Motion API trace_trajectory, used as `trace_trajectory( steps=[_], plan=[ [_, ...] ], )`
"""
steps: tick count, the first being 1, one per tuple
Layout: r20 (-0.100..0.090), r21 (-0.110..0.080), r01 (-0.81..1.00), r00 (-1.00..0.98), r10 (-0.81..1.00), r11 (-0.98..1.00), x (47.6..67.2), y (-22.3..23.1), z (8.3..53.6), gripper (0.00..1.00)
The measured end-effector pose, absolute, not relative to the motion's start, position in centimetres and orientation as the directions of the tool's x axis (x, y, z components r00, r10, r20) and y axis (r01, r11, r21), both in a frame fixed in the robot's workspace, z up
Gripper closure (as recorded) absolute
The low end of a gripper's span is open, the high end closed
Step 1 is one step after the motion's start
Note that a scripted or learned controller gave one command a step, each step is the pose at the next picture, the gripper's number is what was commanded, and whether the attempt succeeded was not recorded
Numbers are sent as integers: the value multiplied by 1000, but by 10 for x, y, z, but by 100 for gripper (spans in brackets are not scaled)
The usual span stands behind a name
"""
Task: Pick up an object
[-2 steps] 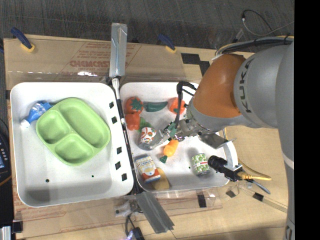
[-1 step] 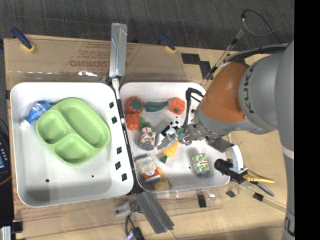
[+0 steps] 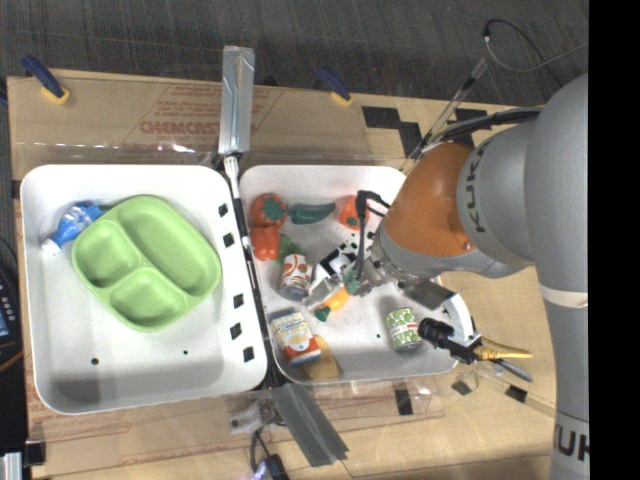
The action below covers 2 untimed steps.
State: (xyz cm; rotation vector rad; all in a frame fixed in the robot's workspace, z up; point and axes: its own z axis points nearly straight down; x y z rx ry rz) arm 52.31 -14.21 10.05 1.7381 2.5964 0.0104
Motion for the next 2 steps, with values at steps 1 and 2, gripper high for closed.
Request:
trace_trajectory(
  steps=[1,2],
  plan=[
    [-13,16,925,-380,925,380,524,-143,101,0],
    [-1,1,933,-361,933,361,544,-140,93,0]
  ],
)
